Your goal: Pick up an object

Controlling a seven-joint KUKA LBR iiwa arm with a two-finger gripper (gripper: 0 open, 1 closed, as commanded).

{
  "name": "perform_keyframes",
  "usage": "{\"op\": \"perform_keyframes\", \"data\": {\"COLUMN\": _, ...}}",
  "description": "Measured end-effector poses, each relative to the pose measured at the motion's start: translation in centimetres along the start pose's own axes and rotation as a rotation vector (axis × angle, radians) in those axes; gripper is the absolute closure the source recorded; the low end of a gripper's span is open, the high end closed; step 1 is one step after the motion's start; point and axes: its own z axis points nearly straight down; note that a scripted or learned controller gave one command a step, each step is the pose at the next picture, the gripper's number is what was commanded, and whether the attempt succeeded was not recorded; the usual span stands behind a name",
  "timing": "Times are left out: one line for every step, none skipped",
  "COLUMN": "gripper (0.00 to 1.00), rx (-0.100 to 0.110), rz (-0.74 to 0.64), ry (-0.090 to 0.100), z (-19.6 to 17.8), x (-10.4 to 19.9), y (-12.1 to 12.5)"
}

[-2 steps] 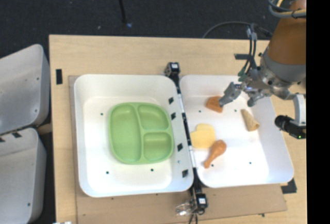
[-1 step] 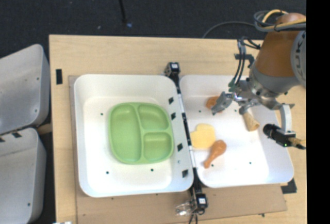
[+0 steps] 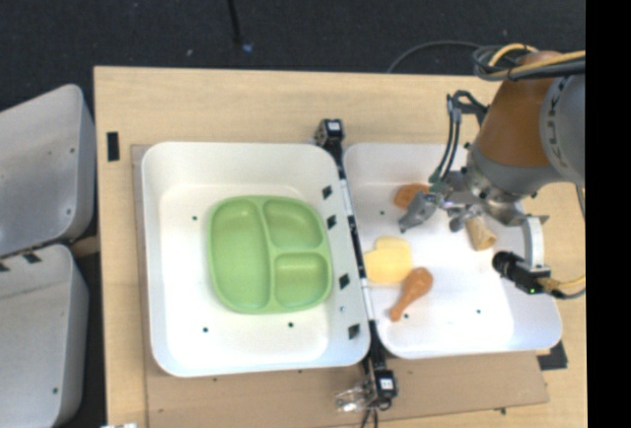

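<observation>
My gripper [image 3: 441, 212] hangs over the upper middle of the right bin [image 3: 449, 332], its grey fingers spread apart with nothing between them. An orange piece [image 3: 408, 193] lies just left of the fingers, partly hidden by them. A yellow slice [image 3: 387, 259] lies below it near the bin's left wall. An orange drumstick-shaped toy [image 3: 411, 291] rests just right of and below the slice. A tan cork-like piece [image 3: 481, 236] sits under the wrist on the right.
The left bin [image 3: 177, 337] holds a green divided plate [image 3: 268, 252]. A ridge with black clips [image 3: 347, 249] separates the bins. Cables [image 3: 434, 56] loop behind the arm at the upper right. The arm's grey and orange body [image 3: 523, 130] overhangs the right bin's far corner.
</observation>
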Motion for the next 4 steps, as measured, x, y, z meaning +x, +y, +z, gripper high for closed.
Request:
{"op": "perform_keyframes", "data": {"gripper": 0.00, "rx": -0.001, "rz": 0.002, "ry": 0.000, "z": 5.3, "x": -0.1, "y": 0.0}}
{"op": "perform_keyframes", "data": {"gripper": 1.00, "rx": -0.007, "rz": 0.007, "ry": 0.000, "z": 3.9, "x": -0.2, "y": 0.1}}
{"op": "perform_keyframes", "data": {"gripper": 1.00, "rx": -0.008, "rz": 0.003, "ry": 0.000, "z": -0.5, "x": -0.2, "y": 0.1}}
{"op": "perform_keyframes", "data": {"gripper": 1.00, "rx": -0.010, "rz": -0.004, "ry": 0.000, "z": -5.2, "x": -0.4, "y": 0.2}}
